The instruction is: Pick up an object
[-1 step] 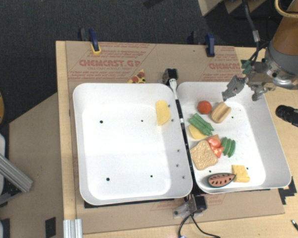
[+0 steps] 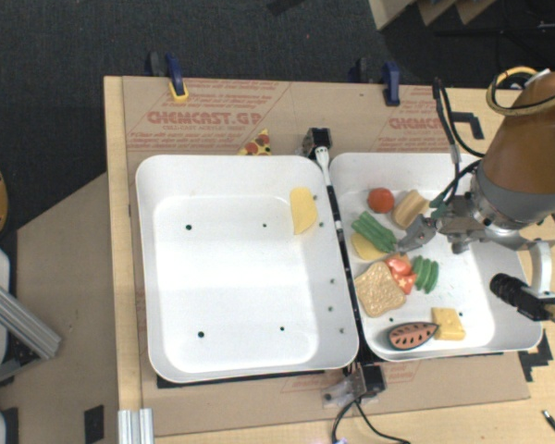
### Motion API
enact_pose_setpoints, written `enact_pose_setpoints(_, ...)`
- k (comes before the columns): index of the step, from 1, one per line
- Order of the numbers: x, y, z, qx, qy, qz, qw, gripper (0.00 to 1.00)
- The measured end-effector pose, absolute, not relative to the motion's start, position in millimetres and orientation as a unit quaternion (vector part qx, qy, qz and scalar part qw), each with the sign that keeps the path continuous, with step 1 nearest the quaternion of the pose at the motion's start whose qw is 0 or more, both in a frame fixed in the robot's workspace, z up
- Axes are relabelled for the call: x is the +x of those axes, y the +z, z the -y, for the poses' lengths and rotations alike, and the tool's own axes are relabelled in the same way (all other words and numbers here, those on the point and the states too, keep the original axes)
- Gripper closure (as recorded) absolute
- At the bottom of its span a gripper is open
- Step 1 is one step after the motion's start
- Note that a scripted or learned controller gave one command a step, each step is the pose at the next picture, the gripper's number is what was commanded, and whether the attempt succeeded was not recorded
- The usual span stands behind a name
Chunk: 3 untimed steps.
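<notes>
My gripper (image 2: 420,235) hangs low over the middle of the right bin (image 2: 499,340), at the end of the grey and orange arm coming in from the right. Its tip lies just right of a green bean pod (image 2: 374,231) and just above a small red piece (image 2: 400,266). A beige roll (image 2: 409,207) and a red tomato (image 2: 380,199) sit right behind it. Also in this bin are a pale yellow piece (image 2: 363,247), a brown cracker (image 2: 380,289), a green piece (image 2: 426,274), a watermelon slice (image 2: 413,335) and a cheese wedge (image 2: 450,324).
The left bin (image 2: 166,276) holds one yellow piece (image 2: 302,211) near its far right corner. A dark ridge (image 2: 338,248) divides the two bins. Blue clamps (image 2: 176,74) hold the cardboard base at the back. A black part of the arm (image 2: 513,292) overhangs the right bin's right side.
</notes>
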State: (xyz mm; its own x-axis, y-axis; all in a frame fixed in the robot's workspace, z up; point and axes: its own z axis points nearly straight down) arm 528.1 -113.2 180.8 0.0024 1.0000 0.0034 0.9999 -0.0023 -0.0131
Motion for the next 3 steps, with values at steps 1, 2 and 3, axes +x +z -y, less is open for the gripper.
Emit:
enact_pose_setpoints(1, 504.7, 92.9, 108.3, -0.708, -0.0014, 0.706, 0.001, 0.0)
enact_pose_setpoints(2, 507.3, 108.3, 109.4, -0.707, -0.003, 0.707, -0.003, 1.0)
enact_pose_setpoints(3, 550.5, 189.9, 7.6, -0.703, -0.0051, 0.711, -0.003, 1.0)
